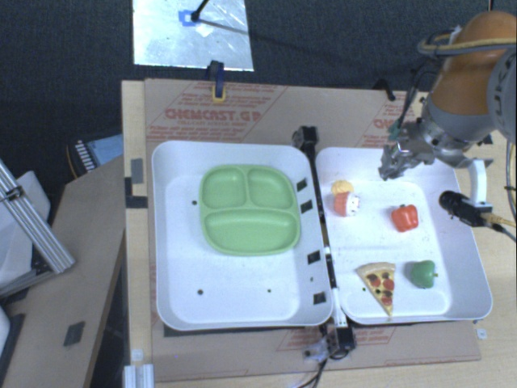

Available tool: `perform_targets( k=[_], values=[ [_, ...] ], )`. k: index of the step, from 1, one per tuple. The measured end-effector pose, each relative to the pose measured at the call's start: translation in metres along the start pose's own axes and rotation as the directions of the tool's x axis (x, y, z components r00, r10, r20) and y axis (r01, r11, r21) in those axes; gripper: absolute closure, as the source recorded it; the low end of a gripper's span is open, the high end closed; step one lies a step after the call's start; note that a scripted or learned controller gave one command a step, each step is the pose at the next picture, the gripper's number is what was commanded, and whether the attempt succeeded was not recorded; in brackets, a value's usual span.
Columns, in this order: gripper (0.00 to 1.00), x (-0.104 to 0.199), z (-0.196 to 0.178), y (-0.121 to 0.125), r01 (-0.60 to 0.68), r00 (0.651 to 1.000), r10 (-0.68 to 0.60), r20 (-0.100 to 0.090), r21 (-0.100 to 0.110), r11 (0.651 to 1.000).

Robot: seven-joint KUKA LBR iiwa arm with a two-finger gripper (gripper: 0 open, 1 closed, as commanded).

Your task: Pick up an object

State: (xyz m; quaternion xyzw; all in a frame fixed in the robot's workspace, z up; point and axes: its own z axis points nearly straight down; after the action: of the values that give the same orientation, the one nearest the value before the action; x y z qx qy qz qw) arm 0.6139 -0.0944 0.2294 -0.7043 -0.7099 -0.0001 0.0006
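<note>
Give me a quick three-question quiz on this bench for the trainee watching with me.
1. True or false: the green divided plate lies in the left bin.
2. How many toy foods sit in the right bin?
3. Which item is nearest the gripper: A) pizza slice, B) green pepper, C) red pepper?

Key
1. True.
2. Four: the pizza slice, green pepper, red pepper and a small red-and-yellow toy.
3. C; the gripper hovers above the bin's far part.
</note>
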Motion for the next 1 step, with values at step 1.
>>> perform_targets(
  k=[1],
  values=[
    [1.0, 0.0589, 0.0077, -0.0116, 0.0, 1.0, 0.0, 0.001, -0.001, 1.0]
  ],
)
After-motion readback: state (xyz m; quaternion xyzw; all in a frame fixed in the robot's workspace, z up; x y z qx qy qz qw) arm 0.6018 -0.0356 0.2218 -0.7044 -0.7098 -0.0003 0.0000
